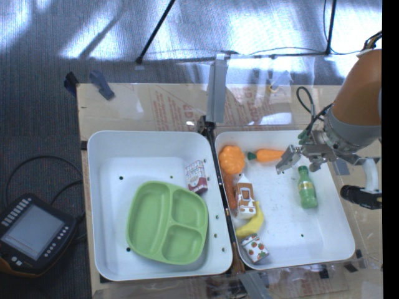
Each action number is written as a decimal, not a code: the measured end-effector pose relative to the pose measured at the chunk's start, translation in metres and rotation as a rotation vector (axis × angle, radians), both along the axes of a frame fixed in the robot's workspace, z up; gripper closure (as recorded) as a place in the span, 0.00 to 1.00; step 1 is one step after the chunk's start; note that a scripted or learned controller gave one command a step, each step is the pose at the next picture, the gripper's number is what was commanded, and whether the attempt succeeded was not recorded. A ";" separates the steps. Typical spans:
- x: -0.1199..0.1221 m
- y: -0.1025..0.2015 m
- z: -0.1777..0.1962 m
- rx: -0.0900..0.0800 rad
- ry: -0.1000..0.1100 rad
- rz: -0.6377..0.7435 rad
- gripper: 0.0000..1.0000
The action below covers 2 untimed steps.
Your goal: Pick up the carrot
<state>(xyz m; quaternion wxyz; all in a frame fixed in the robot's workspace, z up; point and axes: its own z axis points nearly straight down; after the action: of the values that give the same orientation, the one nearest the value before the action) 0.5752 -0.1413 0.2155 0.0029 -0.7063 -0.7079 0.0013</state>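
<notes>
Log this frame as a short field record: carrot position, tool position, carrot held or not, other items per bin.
carrot: lying in right bin, near far wall
tool: just right of carrot, above the bin
carrot held: no
right bin, other items: orange fruit, green bottle, banana, small cartons
left bin: green divided plate, small carton

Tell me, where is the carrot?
In the camera view, the carrot lies in the right bin, near its far edge, between the orange fruit and the gripper.
</notes>
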 end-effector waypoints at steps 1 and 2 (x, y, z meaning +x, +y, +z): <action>0.058 0.000 0.006 -0.001 -0.003 0.047 0.00; 0.069 0.003 -0.117 0.001 -0.001 0.252 0.00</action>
<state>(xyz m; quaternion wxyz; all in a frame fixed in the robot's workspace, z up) 0.6441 -0.1380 0.0984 0.0027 -0.6117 -0.7911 0.0008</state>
